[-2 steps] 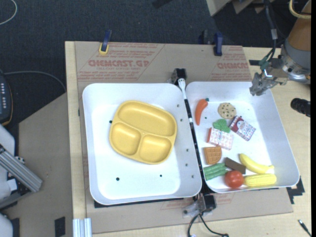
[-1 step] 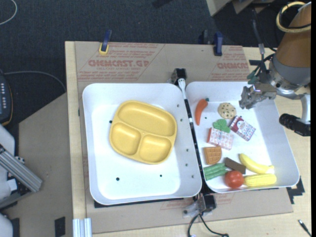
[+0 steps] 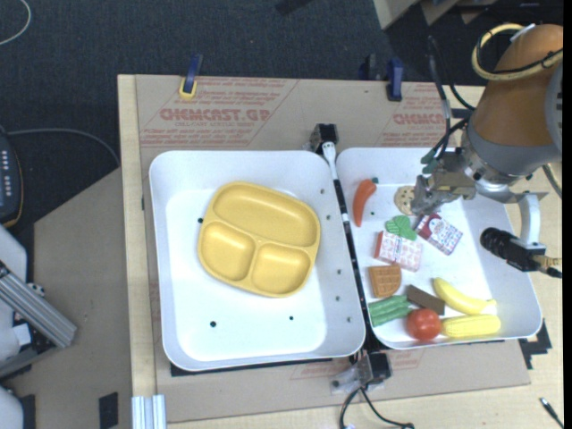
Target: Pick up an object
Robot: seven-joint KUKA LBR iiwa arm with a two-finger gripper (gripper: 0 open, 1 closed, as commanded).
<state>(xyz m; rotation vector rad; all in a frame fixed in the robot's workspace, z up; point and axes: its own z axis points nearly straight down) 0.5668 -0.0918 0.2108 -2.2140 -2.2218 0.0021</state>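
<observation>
Gripper (image 3: 427, 206) low in right bin (image 3: 527, 284), at 12 o'clock of the toy pile; cannot tell its state. Directly under it: green toy (image 3: 401, 227) and red-white packet (image 3: 440, 234). Carrot (image 3: 364, 200) at 9 o'clock. Yellow tray (image 3: 258, 238) in left bin (image 3: 179, 266).

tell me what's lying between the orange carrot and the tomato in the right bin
In the camera view, between the carrot and the tomato lie a pink-and-white packet, a brown waffle-like square and a green vegetable.
</observation>
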